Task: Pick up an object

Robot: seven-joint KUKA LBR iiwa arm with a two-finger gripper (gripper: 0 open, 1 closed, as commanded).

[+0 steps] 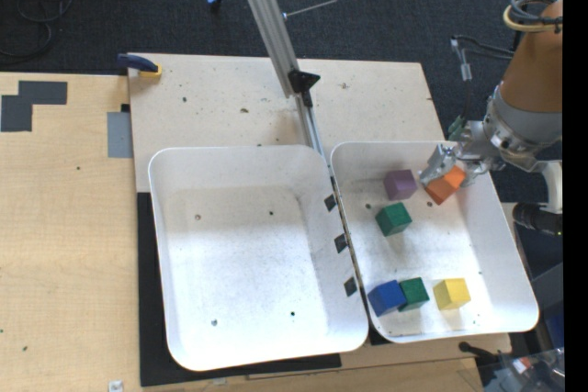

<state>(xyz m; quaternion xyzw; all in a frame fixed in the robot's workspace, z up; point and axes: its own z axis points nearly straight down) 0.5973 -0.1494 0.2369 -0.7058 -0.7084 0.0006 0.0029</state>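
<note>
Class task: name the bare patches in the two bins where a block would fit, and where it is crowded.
The left bin is bare throughout. In the right bin, a free patch lies between the upper green cube and the yellow cube. The near edge is crowded: blue cube, lower green cube.

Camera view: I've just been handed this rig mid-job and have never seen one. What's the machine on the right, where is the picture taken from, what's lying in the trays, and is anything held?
One fixed camera looks down at a slant on a bench. The grey and orange machine at the right is a robot arm; its gripper has two fingers. Two shallow white bins sit side by side. In the right bin lie a purple cube, a green cube, and, near the front, a blue cube, a second green cube and a yellow cube. An orange cube sits at the gripper's fingers and seems gripped, above the bin floor.
</note>
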